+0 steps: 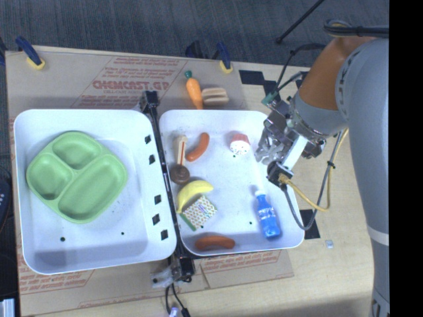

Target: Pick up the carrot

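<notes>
**Carrot outside the bins, claw at the right rim**

The carrot [193, 92] lies on the worktop [330, 243] above the right bin [218, 117], upper centre of the frame, just left of a small burger [215, 97]. The claw [272, 156] hovers over the right bin's right edge — well apart from the carrot — and whether it is spread or pressed together cannot be told.

Green divided plate [76, 175] in the left bin [39, 256], right bin [228, 121] holding two sausages [197, 146], banana [193, 191], checkered block [198, 211], blue bottle [267, 215], small red-and-white item [238, 143], bun-like piece [214, 96] on the tabletop beyond it
</notes>
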Controlling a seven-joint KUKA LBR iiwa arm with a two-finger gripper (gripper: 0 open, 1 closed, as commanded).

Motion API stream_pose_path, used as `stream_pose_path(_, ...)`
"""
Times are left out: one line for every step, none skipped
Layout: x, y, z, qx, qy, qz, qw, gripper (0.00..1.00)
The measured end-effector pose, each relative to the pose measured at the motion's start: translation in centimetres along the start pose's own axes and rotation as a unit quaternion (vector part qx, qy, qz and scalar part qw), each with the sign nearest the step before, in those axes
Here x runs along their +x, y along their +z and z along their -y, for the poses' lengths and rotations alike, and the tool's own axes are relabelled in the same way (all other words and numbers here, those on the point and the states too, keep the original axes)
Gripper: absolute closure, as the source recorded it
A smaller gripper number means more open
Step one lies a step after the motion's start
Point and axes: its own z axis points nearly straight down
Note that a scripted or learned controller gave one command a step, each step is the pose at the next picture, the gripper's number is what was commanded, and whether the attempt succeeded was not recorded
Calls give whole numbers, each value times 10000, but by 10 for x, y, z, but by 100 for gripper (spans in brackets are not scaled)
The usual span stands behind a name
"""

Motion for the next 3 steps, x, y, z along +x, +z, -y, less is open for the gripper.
stream_pose_path(-49, -40, 51, 5, -2295, 4, 9733, 100)
stream_pose_path(-65, -90, 34, -17, -3618, 10, 9323, 100)
stream_pose_path(-78, -137, 30, -23, -4764, 13, 8792, 100)
